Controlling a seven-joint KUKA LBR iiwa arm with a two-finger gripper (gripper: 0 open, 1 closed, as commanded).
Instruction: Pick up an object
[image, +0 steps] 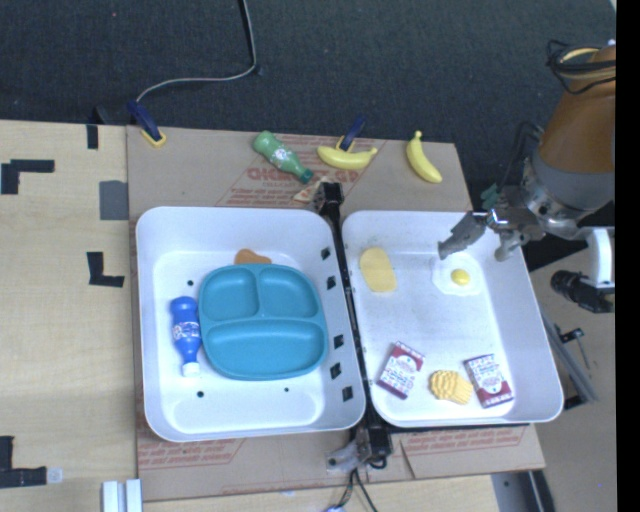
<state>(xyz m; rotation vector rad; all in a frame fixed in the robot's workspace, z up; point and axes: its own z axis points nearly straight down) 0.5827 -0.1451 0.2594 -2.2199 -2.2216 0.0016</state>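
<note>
Arm: reaches in from the right, grey with its orange band up near the top corner, wrist bent down over the right bin (545, 345).
Hand (483, 238): hangs over the upper right part of that bin, two dark fingers spread wide, one slanting toward the bin's middle, the other toward its right wall. Nothing sits between them.
Nearest thing: the fried egg toy (457, 278), flat on the bin floor just below and a little left of the hand. Whether the fingers touch the floor, I can't tell from this slant.
Other candidates in that bin: a pale yellow oval piece (377, 270) near the left wall; along the front, a red packet (400, 371), a yellow crinkled piece (451, 386) and a second red packet (488, 380).
Left bin (160, 230): a blue divided tray (263, 322), a blue bottle (184, 333) beside it, an orange scrap (252, 258) peeking out behind the tray.
Worktop (60, 300): beyond the bins lie a green bottle (282, 156) and two bananas (346, 156) (423, 160).
Progress: by my reckoning, early. The hand looks positioned near a target, yet nothing is gripped or lifted.
Left to do: settle on the egg or another piece, close, and raise it clear.
</note>
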